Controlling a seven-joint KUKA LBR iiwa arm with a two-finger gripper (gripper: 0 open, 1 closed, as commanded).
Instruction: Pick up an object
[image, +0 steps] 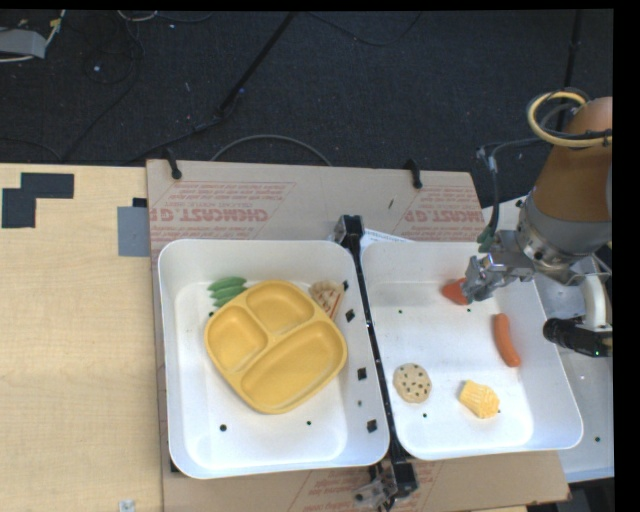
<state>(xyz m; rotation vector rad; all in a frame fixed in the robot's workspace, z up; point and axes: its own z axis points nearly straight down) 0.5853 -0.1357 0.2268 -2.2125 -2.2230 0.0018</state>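
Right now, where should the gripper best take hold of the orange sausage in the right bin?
Probably at the middle of the orange sausage, coming straight down from above. It lies flat, long and narrow, apart from other things, so the fingers would close across its short width.

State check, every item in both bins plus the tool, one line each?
Yellow tray: upright, left bin, compartments bare.
Green piece: at tray's upper left edge.
Tan piece: at tray's upper right edge.
Red piece: right bin, right beside the tool.
Sausage: lying flat, untouched.
Cookie: flat, untouched.
Yellow chunk: untouched.
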